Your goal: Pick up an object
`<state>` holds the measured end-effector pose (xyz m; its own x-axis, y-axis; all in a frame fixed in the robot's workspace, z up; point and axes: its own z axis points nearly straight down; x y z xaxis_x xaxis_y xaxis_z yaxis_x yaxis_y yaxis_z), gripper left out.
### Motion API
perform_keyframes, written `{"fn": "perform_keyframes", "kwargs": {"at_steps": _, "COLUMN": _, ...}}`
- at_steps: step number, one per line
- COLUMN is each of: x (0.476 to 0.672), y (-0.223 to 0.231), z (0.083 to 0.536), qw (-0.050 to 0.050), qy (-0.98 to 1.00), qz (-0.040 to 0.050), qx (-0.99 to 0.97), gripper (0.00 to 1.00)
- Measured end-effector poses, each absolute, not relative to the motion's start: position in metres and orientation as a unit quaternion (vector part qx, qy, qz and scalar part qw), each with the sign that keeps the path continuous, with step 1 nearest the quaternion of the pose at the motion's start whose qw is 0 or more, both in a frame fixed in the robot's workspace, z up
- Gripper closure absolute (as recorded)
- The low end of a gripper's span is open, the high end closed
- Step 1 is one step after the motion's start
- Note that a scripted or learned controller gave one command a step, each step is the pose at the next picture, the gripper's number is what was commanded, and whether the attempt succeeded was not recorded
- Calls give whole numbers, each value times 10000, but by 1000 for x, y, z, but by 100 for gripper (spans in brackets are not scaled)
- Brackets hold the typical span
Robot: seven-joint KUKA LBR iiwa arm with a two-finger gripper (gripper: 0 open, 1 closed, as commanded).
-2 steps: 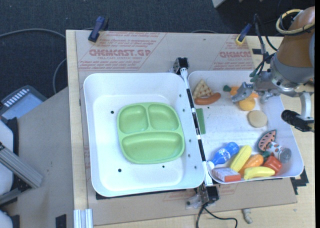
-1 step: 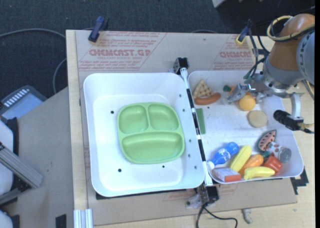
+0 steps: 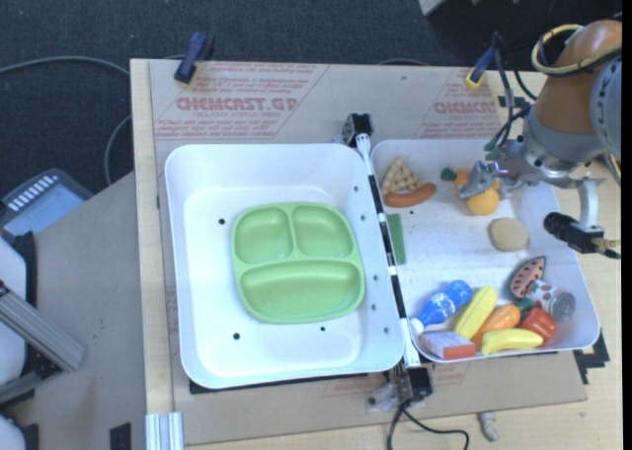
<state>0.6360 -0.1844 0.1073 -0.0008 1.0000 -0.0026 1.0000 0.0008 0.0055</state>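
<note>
My gripper is down in the right bin near its far edge, right above a small yellow-orange fruit and touching or almost touching it. To its left lie a waffle wedge and a hot dog. A beige round piece rests just below the gripper. Along the bin's near edge sit a watermelon slice, a blue toy, a yellow corn-like piece, a carrot and a banana.
The left bin holds a green divided plate. A green strip lies by the divider between the bins. The grey arm with its orange band comes in over the right bin's far right corner. Blue clamps grip the board's back edge.
</note>
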Motion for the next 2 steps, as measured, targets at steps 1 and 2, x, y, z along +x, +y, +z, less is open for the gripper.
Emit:
{"fn": "perform_keyframes", "kwargs": {"at_steps": 1, "x": 601, "y": -165, "z": 87, "qw": 27, "qy": 7069, "qz": 18, "qx": 7073, "gripper": 100}}
{"fn": "perform_keyframes", "kwargs": {"at_steps": 2, "x": 631, "y": -45, "z": 186, "qw": 4, "qy": 7080, "qz": 16, "qx": 7062, "gripper": 100}}
